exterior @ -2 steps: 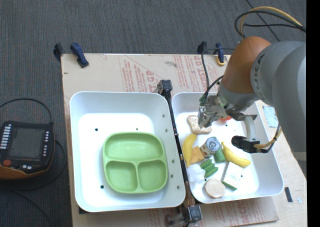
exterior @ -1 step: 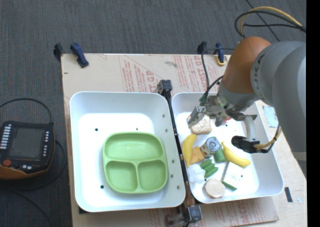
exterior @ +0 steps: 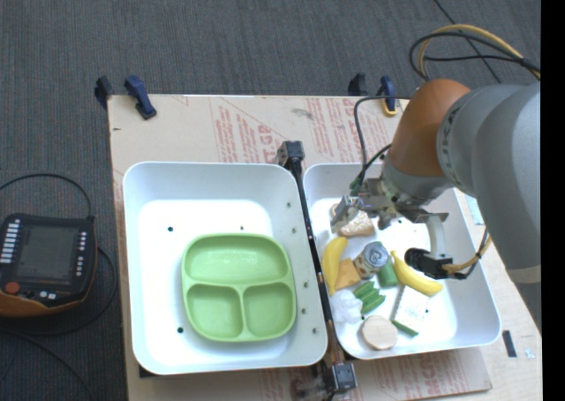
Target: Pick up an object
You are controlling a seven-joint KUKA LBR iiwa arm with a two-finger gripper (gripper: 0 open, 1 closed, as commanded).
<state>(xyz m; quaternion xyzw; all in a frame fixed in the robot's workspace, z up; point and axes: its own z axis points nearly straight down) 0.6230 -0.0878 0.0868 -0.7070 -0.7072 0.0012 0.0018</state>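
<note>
My gripper (exterior: pixel 351 208) hangs low over the far left part of the right bin (exterior: pixel 472 315). Directly below it lies a tan wedge-shaped piece (exterior: pixel 357 227), very close to the gripper's tip; contact is unclear. In front of that lie a yellow banana (exterior: pixel 333 260), a small silver-topped can (exterior: pixel 374 258), a second banana (exterior: pixel 417 276), green pods (exterior: pixel 368 291), a white box (exterior: pixel 410 308) and a round tan disc (exterior: pixel 380 332).
A green divided plate (exterior: pixel 238 286) sits in the left bin (exterior: pixel 146 205). The arm's grey body and orange band (exterior: pixel 424 125) cover the right bin's far right side. A handheld controller (exterior: pixel 44 258) lies on the floor to the left. Clamps (exterior: pixel 139 96) hold the board's far edge.
</note>
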